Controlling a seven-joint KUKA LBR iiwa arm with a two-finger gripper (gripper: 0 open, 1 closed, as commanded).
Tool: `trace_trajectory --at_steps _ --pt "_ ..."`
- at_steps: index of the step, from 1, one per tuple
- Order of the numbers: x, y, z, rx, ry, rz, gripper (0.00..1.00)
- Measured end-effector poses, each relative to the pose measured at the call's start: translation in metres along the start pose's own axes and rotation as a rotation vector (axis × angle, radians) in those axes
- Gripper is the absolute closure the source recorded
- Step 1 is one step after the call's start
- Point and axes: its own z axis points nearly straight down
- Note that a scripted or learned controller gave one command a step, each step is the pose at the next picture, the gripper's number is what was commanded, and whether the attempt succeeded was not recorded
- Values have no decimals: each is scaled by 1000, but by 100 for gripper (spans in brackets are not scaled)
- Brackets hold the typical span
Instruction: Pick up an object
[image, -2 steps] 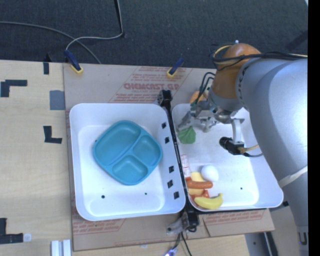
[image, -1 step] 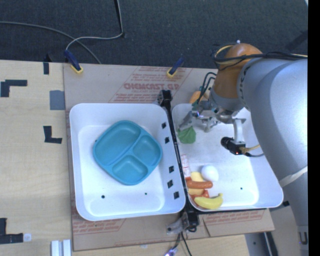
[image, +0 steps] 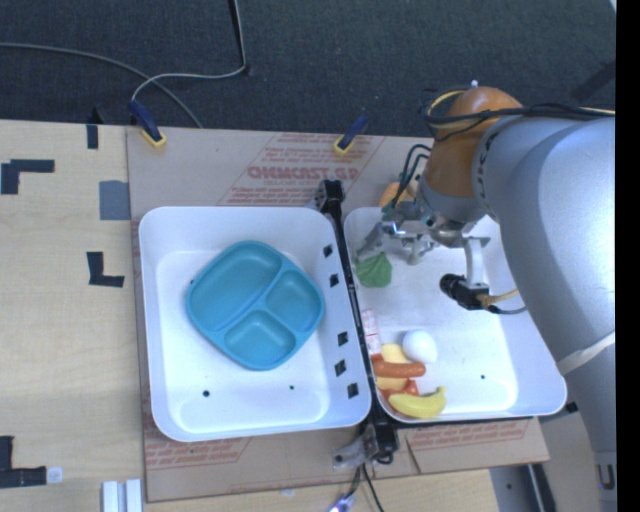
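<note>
My gripper hangs low over the far left corner of the right bin. A small green object lies on the bin floor just below and left of the gripper, close to it; whether they touch is unclear. Near the bin's front left corner lie a white egg-shaped object, an orange sausage-like piece, a yellow banana and a small yellow piece. The grey arm with its orange band covers the bin's far right side.
A blue divided plate lies in the middle of the left bin. A black divider with clips runs between the two bins. A black cable loops off the wrist over the right bin.
</note>
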Motion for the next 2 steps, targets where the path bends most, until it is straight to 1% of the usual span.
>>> trace_trajectory --at_steps 1,2 --pt "-3 -4 0 -1 0 -1 0" --pt "-3 0 0 0 1 -1 0"
